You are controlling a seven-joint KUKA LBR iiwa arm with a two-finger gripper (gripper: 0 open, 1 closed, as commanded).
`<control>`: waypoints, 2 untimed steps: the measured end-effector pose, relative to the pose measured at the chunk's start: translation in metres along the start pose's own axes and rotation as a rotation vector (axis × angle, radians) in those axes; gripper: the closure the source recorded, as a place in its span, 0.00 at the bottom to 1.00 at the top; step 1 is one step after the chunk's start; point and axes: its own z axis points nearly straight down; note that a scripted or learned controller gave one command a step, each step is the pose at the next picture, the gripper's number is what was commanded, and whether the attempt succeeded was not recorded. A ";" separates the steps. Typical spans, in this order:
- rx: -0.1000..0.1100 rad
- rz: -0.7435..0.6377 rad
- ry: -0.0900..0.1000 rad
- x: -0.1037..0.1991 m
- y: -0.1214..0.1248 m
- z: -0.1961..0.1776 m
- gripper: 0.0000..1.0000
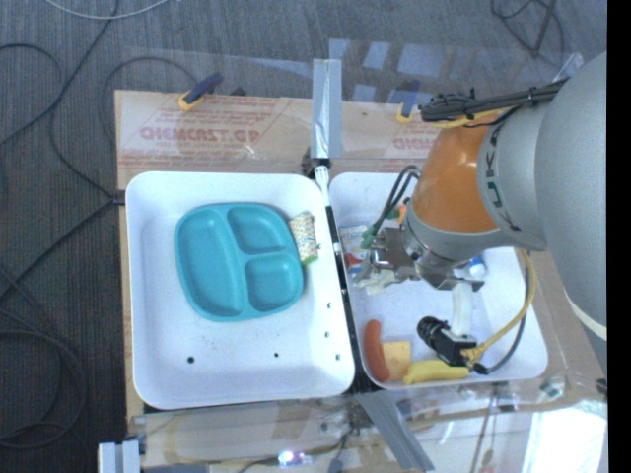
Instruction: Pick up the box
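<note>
The gripper (375, 264) sits low in the right bin (518, 348), close to that bin's left wall. The wrist and surrounding clutter mask it, so it cannot be told whether it is open or closed, or whether it has hold of anything. The box (304, 236), a small patterned packet, lies to the view's left of the gripper, across the wall between the bins and apart from it. Small pale items directly under the gripper are too masked to identify. A blue object (477, 265) to its right is mostly hidden by the arm. Below the gripper lie a red sausage (373, 346), a yellow wedge (396, 356) touching it, and a yellow piece (436, 371) alongside. Farthest left of the gripper, a teal divided plate (237, 259) rests in the left bin (148, 363), with the box against its right edge.
</note>
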 end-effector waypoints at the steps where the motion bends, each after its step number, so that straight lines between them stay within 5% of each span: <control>1: -0.005 0.069 -0.004 -0.053 -0.005 -0.169 1.00; 2: -0.002 -0.043 -0.006 -0.091 0.083 -0.117 1.00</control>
